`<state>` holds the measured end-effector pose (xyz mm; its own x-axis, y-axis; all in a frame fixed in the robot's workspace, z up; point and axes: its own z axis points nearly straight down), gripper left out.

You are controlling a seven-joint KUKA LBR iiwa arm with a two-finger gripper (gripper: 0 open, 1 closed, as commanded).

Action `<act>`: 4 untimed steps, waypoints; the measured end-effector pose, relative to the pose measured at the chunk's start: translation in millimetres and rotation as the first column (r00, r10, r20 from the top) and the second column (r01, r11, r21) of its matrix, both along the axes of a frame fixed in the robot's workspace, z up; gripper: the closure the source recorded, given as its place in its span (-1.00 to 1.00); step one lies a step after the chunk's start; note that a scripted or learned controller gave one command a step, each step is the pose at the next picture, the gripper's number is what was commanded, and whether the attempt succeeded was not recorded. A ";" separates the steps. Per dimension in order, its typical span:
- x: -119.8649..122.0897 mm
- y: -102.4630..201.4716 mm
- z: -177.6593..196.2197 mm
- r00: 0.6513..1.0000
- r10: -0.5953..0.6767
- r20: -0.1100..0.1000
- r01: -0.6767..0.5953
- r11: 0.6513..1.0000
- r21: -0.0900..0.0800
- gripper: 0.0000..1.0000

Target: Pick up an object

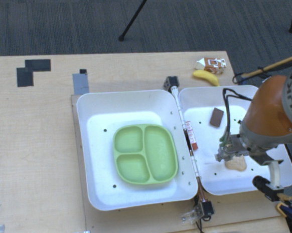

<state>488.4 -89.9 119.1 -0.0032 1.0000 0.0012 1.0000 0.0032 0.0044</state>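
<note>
My gripper (229, 154) is low in the right bin (211, 183), right over a tan, bread-like piece (236, 164) that lies on the bin floor just below and to the right of it. A small brown block (216, 117) rests farther back in the same bin, apart from the gripper. The left bin (93, 117) holds a green divided plate (144, 154). The arm's orange band (271, 108) covers the right part of the right bin.
A yellow banana (205, 76) and a small white packet (212, 63) lie on the bench behind the right bin. A red and white strip (189, 135) runs along the rim between the bins. Black and grey markers sit on the bench at far left.
</note>
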 end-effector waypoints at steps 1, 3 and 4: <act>-0.1 0.0 -0.1 1.000 0.000 -0.001 0.000 1.000 0.000 -1.00; 3.8 1.2 -18.9 1.000 -0.003 0.014 0.003 1.000 -0.006 1.00; 3.2 1.2 -19.7 1.000 -0.003 0.012 0.003 1.000 -0.006 -1.00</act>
